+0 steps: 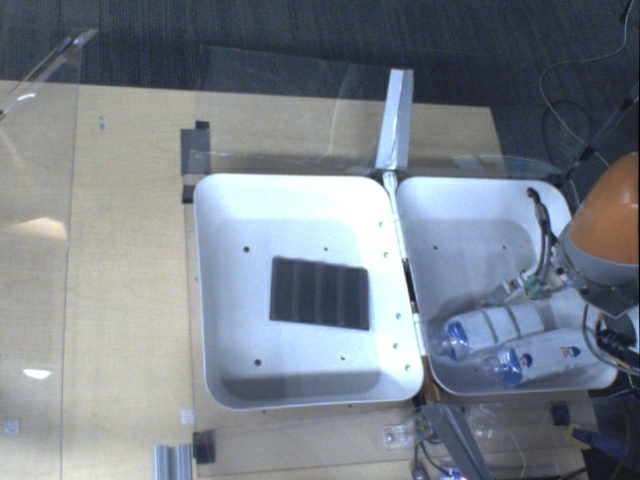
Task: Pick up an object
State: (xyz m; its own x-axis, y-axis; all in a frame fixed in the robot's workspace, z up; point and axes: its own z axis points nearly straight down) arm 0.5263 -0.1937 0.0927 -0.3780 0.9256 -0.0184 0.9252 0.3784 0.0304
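Two clear plastic bottles with blue caps lie on their sides in the front of the right bin (470, 228). The upper bottle (492, 328) points its cap to the left. The lower bottle (548, 356) lies along the bin's front wall. My gripper (530, 286) reaches down into this bin from the right, just above the upper bottle's far end. The orange band (610, 213) of the arm sits over the bin's right rim. A dark grey ribbed pad (320, 293) lies flat in the middle of the left bin (230, 218).
A grey metal post (396, 118) stands behind the seam between the bins. Cables (580, 118) hang at the far right. Clamps and clutter (450, 443) sit at the bench's front edge under the right bin. Bare wood bench (100, 268) stretches to the left.
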